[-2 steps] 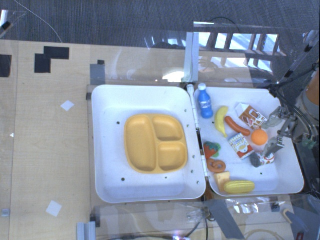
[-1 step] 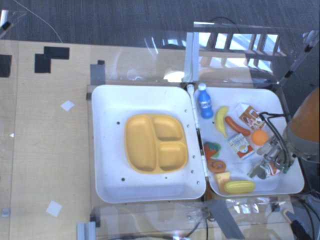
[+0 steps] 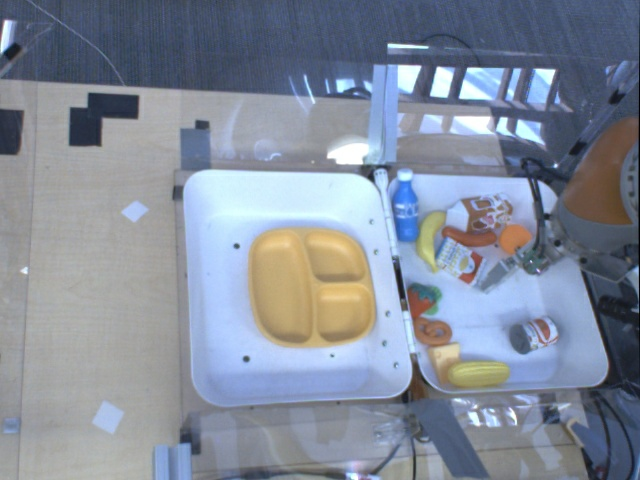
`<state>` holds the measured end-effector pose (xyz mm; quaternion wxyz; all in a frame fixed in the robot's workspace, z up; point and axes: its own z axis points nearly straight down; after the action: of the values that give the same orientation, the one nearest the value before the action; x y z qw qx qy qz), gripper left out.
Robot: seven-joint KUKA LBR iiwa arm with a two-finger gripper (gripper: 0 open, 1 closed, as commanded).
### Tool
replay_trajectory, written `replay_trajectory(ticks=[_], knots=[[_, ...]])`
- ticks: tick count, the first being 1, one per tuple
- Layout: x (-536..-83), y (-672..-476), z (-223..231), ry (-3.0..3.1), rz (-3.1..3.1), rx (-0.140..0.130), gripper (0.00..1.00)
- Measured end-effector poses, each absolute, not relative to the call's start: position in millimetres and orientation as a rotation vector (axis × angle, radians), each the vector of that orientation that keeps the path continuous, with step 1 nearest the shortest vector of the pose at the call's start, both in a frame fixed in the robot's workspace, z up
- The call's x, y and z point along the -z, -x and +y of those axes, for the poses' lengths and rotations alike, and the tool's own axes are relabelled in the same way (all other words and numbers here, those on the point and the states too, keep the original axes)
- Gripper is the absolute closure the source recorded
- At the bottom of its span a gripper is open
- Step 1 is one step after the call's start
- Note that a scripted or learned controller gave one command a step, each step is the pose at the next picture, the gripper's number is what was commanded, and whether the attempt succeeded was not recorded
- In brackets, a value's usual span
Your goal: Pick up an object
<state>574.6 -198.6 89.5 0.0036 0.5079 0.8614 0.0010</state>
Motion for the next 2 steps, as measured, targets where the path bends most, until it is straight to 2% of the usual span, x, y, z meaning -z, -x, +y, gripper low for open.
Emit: replay_trajectory(ticks=[1,2], knots=[[-87.7,-654.1,-184.3,-1.797,2.568,-0.003,0.00],[-88.4,-652.4,-205.4,-1.895,2.494,-0.004,0.00]])
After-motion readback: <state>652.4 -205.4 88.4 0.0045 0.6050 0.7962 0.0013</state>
